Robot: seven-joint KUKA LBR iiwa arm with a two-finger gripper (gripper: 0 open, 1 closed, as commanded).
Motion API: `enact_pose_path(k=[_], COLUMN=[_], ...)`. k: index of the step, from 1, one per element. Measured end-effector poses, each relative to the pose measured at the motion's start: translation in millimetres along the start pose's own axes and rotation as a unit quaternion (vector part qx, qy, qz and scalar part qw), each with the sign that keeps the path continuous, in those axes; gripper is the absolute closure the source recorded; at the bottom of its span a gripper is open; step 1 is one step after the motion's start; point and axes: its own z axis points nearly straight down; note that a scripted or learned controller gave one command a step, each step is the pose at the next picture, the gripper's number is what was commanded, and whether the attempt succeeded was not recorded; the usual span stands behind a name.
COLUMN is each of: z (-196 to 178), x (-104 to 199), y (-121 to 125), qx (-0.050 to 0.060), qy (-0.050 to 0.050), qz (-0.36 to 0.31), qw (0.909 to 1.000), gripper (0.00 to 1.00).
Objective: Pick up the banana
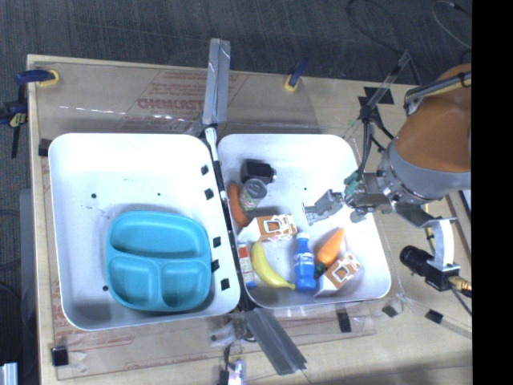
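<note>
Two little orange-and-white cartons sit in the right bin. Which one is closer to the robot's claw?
The carton by the bin's middle, just above the banana, looks slightly closer to the claw. The other carton sits lower, near the bin's front right corner, below the carrot.

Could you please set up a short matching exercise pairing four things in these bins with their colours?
Things:
1. banana
2. divided tray
3. bottle
4. carrot

Colours:
A. orange
B. light blue, in the left bin
C. yellow
D. darker blue, with a white label

Pairs: 1-C, 2-B, 3-D, 4-A
</note>
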Motion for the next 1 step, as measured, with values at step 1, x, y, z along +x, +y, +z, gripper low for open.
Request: enact_pose_path(k=[1], z=[160.2], x=[47.5], y=[2.2], qx=[-0.005], qy=[-0.001], qz=[0.049], qw=[0.9988], gripper=[0.00])
